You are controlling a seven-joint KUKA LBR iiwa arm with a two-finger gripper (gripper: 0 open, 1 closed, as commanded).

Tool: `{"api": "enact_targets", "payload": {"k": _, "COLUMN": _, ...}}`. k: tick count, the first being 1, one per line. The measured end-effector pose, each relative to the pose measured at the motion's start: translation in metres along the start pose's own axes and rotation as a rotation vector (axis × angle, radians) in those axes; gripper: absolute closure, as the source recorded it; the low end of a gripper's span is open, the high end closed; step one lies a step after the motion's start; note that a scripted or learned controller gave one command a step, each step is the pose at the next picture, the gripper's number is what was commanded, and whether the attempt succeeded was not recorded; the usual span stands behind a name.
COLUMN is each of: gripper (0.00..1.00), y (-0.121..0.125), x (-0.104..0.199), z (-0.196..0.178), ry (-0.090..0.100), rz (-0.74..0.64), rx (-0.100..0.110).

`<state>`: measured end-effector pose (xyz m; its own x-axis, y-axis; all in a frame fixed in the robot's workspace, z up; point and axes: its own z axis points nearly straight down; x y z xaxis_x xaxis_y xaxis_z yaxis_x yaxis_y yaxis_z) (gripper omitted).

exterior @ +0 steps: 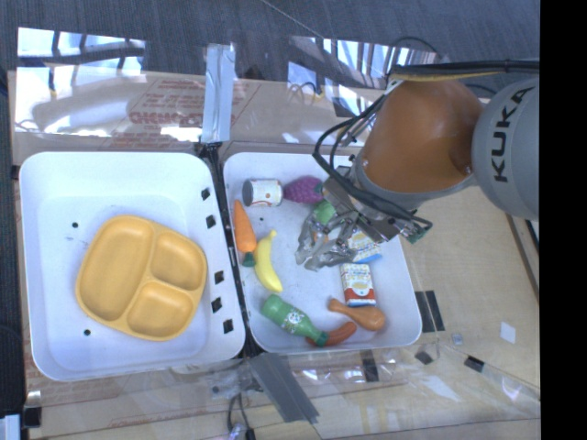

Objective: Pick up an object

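We saw the gripper [319,246] low in the right bin [404,314], its grip state unclear to us, nothing visibly lifted, pick still undone.

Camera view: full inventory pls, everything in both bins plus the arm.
left bin: 1, white, left half of the bench
divided tray: 1, yellow, lying in the left bin
right bin: 1, white, beside the left bin
can: 1, white, on its side, top left of the right bin
purple fruit: 1, purple, right of the can
carrot: 1, orange, along the right bin's left wall
banana: 1, yellow, right of the carrot
bottle: 1, green, lower part of the right bin
small carton: 1, red and white, under the gripper
drumstick: 1, orange-brown, below the carton
arm: 1, grey and orange, reaching in from the right
gripper: 1, metallic, low over the middle of the right bin
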<state>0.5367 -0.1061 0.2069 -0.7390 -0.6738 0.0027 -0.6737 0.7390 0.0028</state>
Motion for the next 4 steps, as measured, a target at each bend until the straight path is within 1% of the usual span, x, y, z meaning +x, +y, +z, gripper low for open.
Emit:
{"api": "enact_targets", "payload": {"k": 1, "gripper": 1.0, "y": -0.012, "x": 0.048, "z": 0.055, "ry": -0.001, "rz": -0.1, "rx": -0.001}}
{"api": "enact_targets", "payload": {"k": 2, "gripper": 1.0, "y": -0.078, "x": 0.027, "z": 0.045, "ry": -0.003, "rz": -0.06, "rx": 0.003}}
{"api": "enact_targets", "payload": {"k": 3, "gripper": 1.0, "y": -0.029, "x": 0.06, "z": 0.116, "ry": -0.002, "rz": -0.128, "rx": -0.001}}
{"api": "enact_targets", "payload": {"k": 4, "gripper": 1.0, "y": -0.096, "x": -0.009, "z": 0.043, "ry": -0.006, "rz": -0.165, "rx": 0.006}}
